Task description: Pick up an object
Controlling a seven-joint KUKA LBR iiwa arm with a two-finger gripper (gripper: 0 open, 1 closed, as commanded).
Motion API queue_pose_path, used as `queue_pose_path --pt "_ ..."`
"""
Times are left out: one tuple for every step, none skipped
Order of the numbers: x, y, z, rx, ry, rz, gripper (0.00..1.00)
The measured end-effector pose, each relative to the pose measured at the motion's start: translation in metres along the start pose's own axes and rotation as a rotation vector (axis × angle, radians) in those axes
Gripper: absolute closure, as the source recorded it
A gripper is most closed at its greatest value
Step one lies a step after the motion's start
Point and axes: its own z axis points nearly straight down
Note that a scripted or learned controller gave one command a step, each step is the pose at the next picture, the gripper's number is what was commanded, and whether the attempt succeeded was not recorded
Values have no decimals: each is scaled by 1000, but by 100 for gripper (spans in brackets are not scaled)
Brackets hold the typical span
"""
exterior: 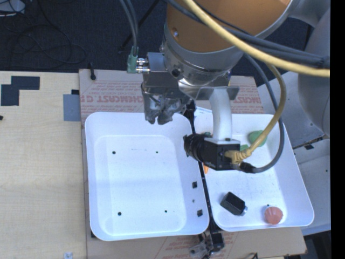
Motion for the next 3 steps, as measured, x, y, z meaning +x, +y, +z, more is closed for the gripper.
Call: queue_pose_path --pt "0 44 -6 -6 0 5 100" --pt "-1 113 -6 -6 0 6 100" --pt "-1 85 2 -1 0 3 100"
